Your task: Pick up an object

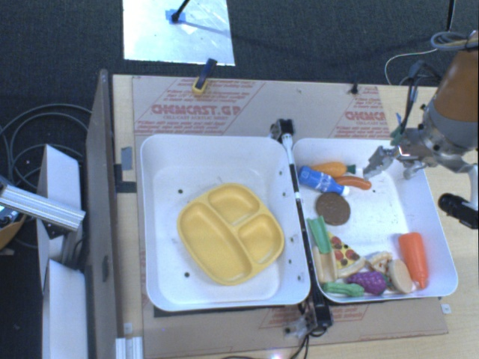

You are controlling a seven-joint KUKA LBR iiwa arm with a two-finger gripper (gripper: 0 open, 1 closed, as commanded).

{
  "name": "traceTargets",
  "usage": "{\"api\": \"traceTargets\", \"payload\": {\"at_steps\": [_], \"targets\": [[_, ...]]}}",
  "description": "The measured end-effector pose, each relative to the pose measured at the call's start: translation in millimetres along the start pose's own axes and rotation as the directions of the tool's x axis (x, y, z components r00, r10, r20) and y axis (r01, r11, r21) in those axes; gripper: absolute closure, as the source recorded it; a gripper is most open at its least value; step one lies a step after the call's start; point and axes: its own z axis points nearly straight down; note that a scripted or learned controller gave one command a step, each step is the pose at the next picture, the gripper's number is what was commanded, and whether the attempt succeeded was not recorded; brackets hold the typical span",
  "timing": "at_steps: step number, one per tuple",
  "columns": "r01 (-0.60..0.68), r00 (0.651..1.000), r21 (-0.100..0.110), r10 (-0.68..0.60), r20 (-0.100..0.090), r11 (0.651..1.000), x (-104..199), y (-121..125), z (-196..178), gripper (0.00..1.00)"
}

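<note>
Arm (456,103): enters from right edge, upper right of frame, grey with orange band, wrist over upper right corner of right bin.
Claw (394,159): at upper right of right bin, above its back rim area; fingers spread apart, open, gripping nothing.
Right bin (438,223): white, right half of frame, holds all the toy food.
Blue bottle (320,179): upper left of right bin, lying on its side, left of claw.
Orange carrot piece (334,168): just above bottle, touching or nearly so.
Brown disc (332,209): below bottle, centre-left of right bin.
Green stick (319,235): along left wall of right bin, below disc.
Pizza slice (345,256): right of green stick, lower part of bin.
Purple grapes (369,281): bottom of right bin, beside a green pod.
Big carrot (414,259): lower right of right bin, upright in frame, well apart from claw.
Left bin (161,200): white, centre-left of frame.
Yellow tray (230,232): three compartments, tilted diagonally, middle of left bin.
Surface (224,107): cardboard sheet with red print under both bins.
</note>
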Motion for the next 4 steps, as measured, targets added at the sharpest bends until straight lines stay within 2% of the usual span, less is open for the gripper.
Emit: {"api": "traceTargets", "payload": {"at_steps": [1,2,3,4], "targets": [[0.006,1.0,0.002,-0.006,-0.002,1.0,41,48,71,0.0],[-0.003,1.0,0.002,0.003,-0.002,1.0,40,4,167,0.0],[-0.001,1.0,-0.002,0.001,0.0,1.0,40,6,153,1.0],[0.01,1.0,-0.013,-0.01,-0.004,1.0,113,3,26,1.0]]}}
